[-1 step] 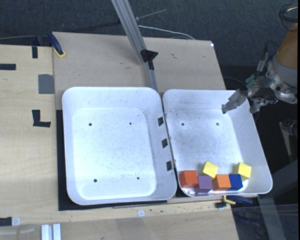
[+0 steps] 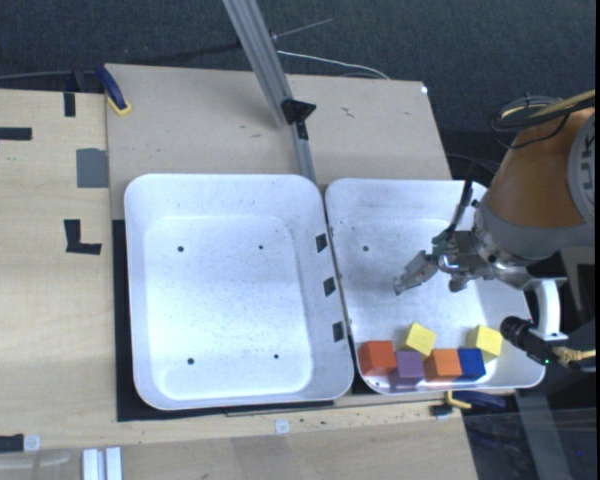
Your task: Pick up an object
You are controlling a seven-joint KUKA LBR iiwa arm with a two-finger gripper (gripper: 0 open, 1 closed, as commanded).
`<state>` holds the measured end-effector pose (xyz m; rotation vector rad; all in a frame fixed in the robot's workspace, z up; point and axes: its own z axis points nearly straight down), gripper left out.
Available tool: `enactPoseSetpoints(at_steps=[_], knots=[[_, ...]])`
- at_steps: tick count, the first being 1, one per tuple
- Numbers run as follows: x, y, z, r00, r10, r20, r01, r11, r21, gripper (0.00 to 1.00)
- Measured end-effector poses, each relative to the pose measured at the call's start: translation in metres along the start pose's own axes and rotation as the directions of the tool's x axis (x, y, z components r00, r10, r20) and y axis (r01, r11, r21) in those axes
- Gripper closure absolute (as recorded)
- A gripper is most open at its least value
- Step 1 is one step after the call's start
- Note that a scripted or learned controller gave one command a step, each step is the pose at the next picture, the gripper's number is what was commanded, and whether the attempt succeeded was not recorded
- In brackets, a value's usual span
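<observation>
Blocks: six, clustered along the near edge of my right bin point(image 2: 380, 208); orange block point(image 2: 377, 354) leftmost.
Arm: reaching in from the right, wrist angled down-left.
Gripper point(image 2: 428, 274): fingers spread, holding nothing, above bare bin floor.

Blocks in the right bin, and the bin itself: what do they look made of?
The blocks look like matte foam or painted wood: flat solid colors, no glare, though the view leaves it open. The right bin looks like smooth molded white plastic, with rounded corners and a soft sheen.
</observation>
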<state>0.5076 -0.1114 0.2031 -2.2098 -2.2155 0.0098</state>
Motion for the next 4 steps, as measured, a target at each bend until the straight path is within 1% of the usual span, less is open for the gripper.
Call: enactPoseSetpoints(at_steps=[1,2,3,4], knots=[[0.005,0.070,0.083,1.000,0.000,0.004,0.000,1.000,-0.008,0.00],[0.004,0.069,0.068,1.000,0.002,0.004,-0.002,1.000,-0.010,1.00],[0.079,0.135,0.006,1.000,-0.008,0.003,0.008,1.000,-0.022,1.00],[0.180,0.168,-0.007,1.000,-0.007,0.002,0.007,1.000,-0.015,1.00]])
